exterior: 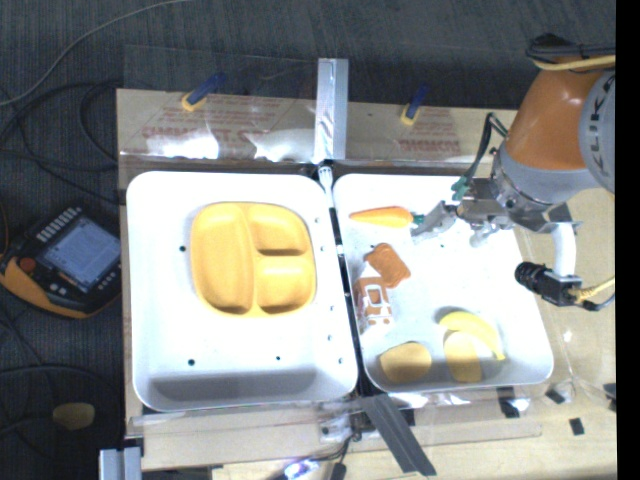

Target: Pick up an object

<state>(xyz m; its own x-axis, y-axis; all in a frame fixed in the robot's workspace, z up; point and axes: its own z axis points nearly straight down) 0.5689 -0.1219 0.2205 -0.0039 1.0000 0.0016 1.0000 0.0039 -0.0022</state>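
Observation:
Several small items lie in the right bin (520, 313): an orange carrot (380, 216) at the back left, an orange-brown piece (387, 264) below it, a white and orange packet (373, 306), a tan round piece (405, 361) at the front, and a yellow piece (468, 340) at the front right. My gripper (460, 220) hangs over the back of the right bin, just right of the carrot. Its two fingers (432, 220) are spread apart and nothing sits between them.
The left bin (160, 348) holds a yellow divided tray (253, 258). A metal divider (343, 278) separates the two bins. A handheld controller (70, 258) lies on the floor at the left. Cables hang off the arm at the right (548, 278).

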